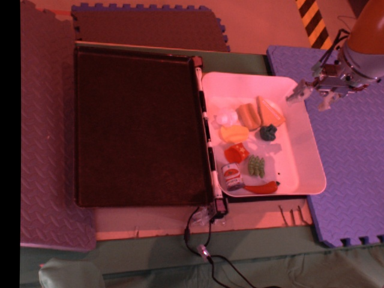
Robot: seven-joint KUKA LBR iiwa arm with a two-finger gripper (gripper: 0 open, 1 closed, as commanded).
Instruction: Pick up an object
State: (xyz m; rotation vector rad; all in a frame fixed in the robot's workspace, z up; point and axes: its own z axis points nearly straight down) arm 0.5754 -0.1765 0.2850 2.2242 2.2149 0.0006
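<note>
We see the hand [313, 97] hanging over the right edge of the white bin [312, 161], its fingers spread apart with nothing between them, while the toy foods lie clustered toward the bin's left side. The broccoli [268, 132] sits a little apart from its neighbours, so we judge it the cleanest target. We should centre over it before descending, clear of the orange wedge [270, 111] beside it.

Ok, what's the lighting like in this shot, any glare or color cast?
Camera view: a strong reddish-pink cast tints everything; the white bin is washed bright, almost glaring, while the left bin reads very dark; the gripper looks slightly soft.
</note>
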